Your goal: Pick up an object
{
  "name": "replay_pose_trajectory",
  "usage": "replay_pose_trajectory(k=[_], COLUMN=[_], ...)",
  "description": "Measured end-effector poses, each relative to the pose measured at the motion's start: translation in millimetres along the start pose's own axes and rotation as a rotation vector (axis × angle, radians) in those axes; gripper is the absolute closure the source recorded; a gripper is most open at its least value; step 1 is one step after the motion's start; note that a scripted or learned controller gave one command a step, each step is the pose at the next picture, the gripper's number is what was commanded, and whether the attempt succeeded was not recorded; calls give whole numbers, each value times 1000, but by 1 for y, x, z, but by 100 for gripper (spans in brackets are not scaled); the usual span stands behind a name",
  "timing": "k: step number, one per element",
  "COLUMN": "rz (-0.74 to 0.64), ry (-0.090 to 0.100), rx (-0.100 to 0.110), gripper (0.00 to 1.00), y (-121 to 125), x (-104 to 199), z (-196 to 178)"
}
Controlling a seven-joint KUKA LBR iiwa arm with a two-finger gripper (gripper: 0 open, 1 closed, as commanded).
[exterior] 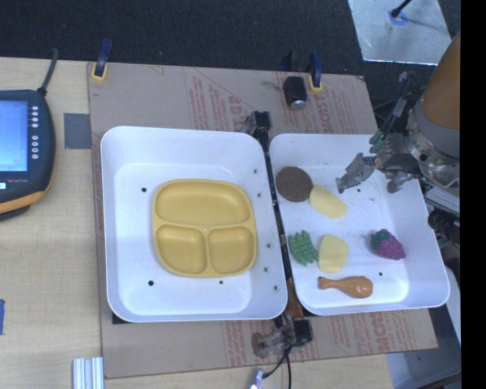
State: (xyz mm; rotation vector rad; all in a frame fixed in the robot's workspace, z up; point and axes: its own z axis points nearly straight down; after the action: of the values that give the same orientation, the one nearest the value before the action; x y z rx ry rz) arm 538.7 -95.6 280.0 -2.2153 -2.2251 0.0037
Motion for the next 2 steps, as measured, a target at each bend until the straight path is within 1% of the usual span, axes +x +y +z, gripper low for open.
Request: replay_pose_trajectory(k=[1, 2], rz=[1, 2], ry=[0, -1], rx=[3, -1], gripper=[0, 0], y=[-15, -15], x=[-57, -117], z=[108, 114])
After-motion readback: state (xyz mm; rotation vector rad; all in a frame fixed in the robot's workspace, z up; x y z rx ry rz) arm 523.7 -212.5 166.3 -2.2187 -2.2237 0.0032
